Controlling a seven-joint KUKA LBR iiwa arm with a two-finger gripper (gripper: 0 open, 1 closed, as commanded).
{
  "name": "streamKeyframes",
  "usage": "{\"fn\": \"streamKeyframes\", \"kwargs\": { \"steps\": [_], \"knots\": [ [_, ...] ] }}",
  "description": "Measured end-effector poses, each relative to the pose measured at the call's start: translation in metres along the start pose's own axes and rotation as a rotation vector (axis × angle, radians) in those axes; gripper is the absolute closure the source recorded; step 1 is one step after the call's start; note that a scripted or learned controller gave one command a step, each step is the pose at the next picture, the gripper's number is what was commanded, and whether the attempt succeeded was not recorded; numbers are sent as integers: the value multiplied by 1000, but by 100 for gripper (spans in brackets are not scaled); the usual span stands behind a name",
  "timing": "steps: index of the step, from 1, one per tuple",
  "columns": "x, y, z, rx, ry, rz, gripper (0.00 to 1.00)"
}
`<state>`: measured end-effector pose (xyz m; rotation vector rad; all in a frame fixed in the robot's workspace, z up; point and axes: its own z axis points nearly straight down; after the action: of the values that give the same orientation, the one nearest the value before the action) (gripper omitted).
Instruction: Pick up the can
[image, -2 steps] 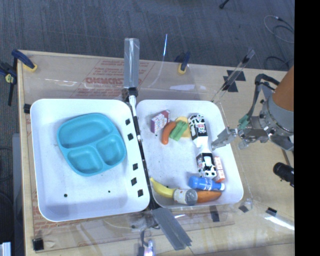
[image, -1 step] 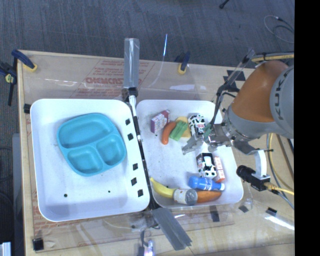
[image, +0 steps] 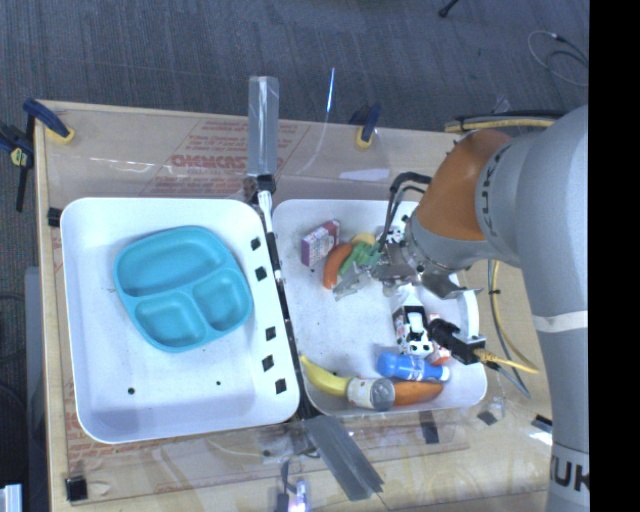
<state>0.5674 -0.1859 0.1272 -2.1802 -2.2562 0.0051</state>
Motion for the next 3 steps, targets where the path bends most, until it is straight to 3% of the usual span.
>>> {"fn": "streamKeyframes", "kwargs": {
  "steps": [1, 2, 3],
  "knots": [
    [2, -52, 36, -2, 1, -174, 0],
    [-4, 19, 35, -3, 0, 9, 0],
    [31, 27, -26, -3, 1, 11, 0]
  ]
}}
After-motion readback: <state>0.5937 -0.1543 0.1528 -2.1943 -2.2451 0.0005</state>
